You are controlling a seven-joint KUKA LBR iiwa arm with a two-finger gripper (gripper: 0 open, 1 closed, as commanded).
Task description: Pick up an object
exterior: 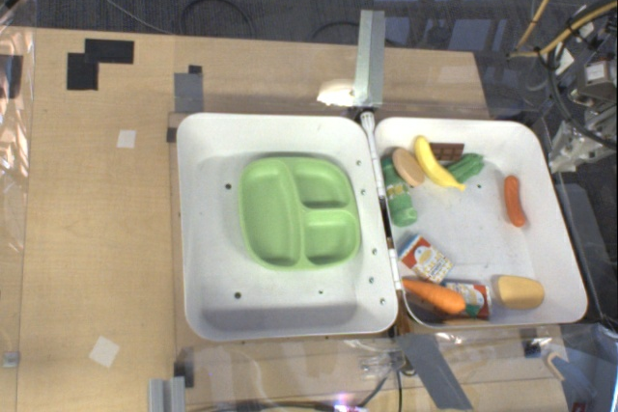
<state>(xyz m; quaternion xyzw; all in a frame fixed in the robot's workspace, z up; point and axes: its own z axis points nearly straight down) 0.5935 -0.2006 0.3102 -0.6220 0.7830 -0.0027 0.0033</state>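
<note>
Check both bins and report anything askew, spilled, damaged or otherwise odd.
Nothing looks spilled or damaged. The green divided tray lies flat in the left bin. In the right bin the toy food is loosely scattered: the banana leans across neighbouring pieces at the back, and the carrot lies partly over a small packet at the front edge.

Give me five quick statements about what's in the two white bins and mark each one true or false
1. The green divided plate sits in the left bin. True.
2. The banana lies in the left bin. False: it is in the right bin, near the far edge.
3. The carrot lies near the right bin's front edge. True.
4. The red sausage touches the banana. False: it lies apart, toward the bin's right side.
5. The plate holds food. False: its compartments are bare.
</note>
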